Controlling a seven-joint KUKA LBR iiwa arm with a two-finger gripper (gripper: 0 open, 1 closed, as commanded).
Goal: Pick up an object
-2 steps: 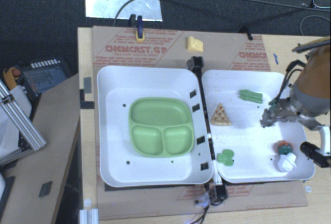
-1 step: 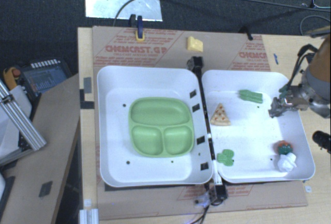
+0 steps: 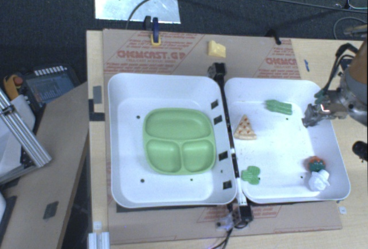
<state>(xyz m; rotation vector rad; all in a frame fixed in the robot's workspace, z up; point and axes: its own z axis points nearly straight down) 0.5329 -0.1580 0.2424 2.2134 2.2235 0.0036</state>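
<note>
Objects lie scattered in the right bin (image 3: 330, 153), a shallow white tray of smooth plastic with rounded corners. A triangular pizza slice toy (image 3: 245, 128), tan with red spots, sits near the bin's left wall. A bumpy green vegetable-shaped piece (image 3: 279, 107) lies toward the far side, and a small leafy green toy (image 3: 250, 174) rests at the near left corner. At the near right corner, a white toy with a teal and reddish top (image 3: 316, 174) leans against the rim.

The left bin (image 3: 123, 127) holds a pale green divided plate (image 3: 178, 141), glossy, with one large compartment and two small ones. A yellow wedge like cheese (image 3: 217, 49) sits on the cardboard sheet (image 3: 172, 52) beyond the bins.

The grey arm reaches in from the right, and its gripper (image 3: 313, 114) hangs over the right bin's right edge, well apart from each toy. Whether it is spread or closed I cannot tell; nothing shows between its tips.
</note>
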